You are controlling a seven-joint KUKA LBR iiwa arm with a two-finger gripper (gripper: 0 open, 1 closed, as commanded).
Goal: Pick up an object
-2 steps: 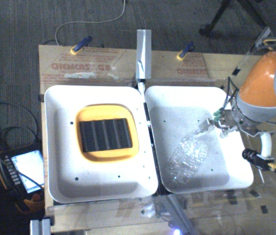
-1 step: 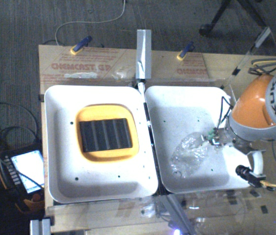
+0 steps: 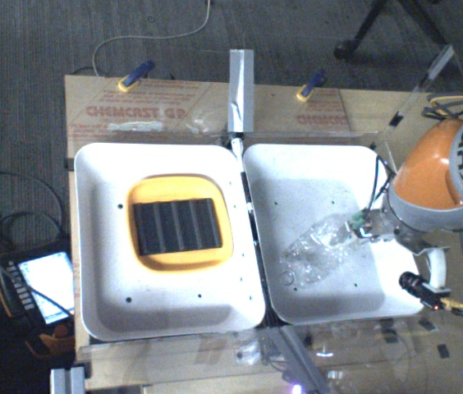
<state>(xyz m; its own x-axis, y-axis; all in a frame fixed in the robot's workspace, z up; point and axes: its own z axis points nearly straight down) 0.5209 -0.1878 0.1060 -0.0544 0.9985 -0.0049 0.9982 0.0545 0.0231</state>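
Observation:
A clear, crumpled plastic bottle (image 3: 320, 249) lies slantwise in the right bin (image 3: 297, 179), its green cap end pointing up and right. My gripper (image 3: 369, 225) sits low at the bin's right side, right against that cap end. The grey arm with its orange band (image 3: 428, 175) rises behind it and hides most of the gripper. In the left bin (image 3: 100, 220) lies a flat yellow object with a dark ribbed top (image 3: 179, 224).
A metal divider strip (image 3: 240, 89) runs back from between the bins. Blue and yellow clamps (image 3: 135, 75) hold the cardboard at the rear. A black cable connector (image 3: 416, 286) hangs by the right bin's front corner. A lit tablet (image 3: 43, 281) lies on the floor at left.

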